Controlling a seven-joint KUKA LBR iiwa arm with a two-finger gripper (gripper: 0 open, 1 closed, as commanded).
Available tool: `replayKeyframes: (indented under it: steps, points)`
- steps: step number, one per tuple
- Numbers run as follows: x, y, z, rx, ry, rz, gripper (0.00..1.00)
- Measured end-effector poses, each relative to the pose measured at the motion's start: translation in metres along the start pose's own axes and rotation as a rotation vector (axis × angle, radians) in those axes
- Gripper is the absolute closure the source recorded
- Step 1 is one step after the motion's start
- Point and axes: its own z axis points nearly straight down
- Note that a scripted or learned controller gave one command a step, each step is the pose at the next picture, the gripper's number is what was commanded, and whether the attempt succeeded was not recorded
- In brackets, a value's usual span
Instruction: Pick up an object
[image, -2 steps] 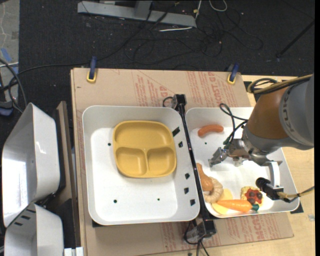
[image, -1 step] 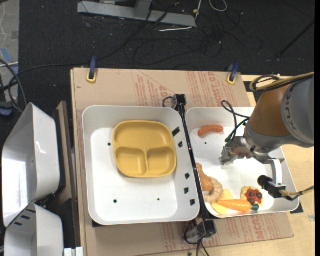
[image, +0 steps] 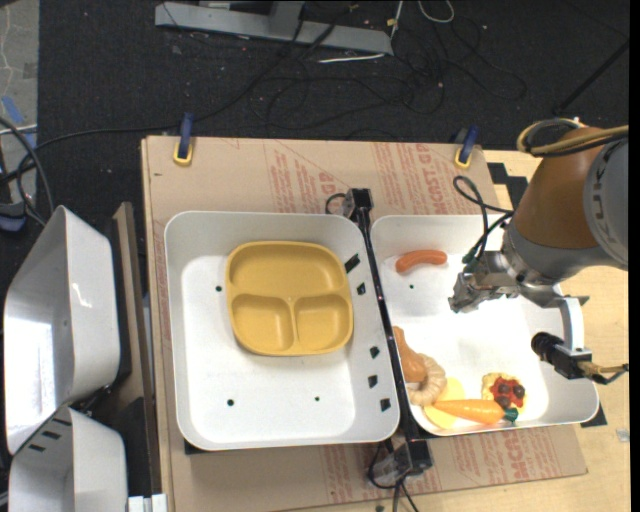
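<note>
- Hanging over the right bin (image: 575, 395), the gripper (image: 470, 296) sits low at the end of the grey arm (image: 570, 215); whether it is released or clenched I cannot tell, and nothing visible sits in it.
- Nearest candidate, by my reading, is the sausage (image: 420, 261), lying up and to the left of the gripper, close but apart from it, its long axis running roughly left to right with a slight curve.
- Other pickable things lie lower in the same bin: a croissant-like pastry (image: 415, 368) against the left wall, a carrot (image: 468, 410) lying almost level near the front edge, and a small pizza slice (image: 503, 390) just above the carrot's tip.
- Left bin (image: 190, 330) holds a yellow divided plate (image: 290, 298), well apart from the gripper.
- Both bins rest on a cardboard-covered bench (image: 300, 170), held by clamps (image: 183, 152) at the back, with cables on the dark floor beyond.
</note>
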Motion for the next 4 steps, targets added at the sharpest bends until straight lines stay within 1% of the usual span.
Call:
replayKeyframes:
  steps: [1, 2, 3, 4]
  points:
    - [-0.004, 0.0, -0.043, 0.0, -0.001, 0.001, 1.0]
    - [0.005, 0.006, -0.098, -0.001, -0.001, -0.001, 1.0]
    - [0.059, 0.007, -0.083, 0.007, 0.003, -0.004, 1.0]
    - [0.111, 0.015, -0.087, 0.004, 0.003, -0.005, 1.0]
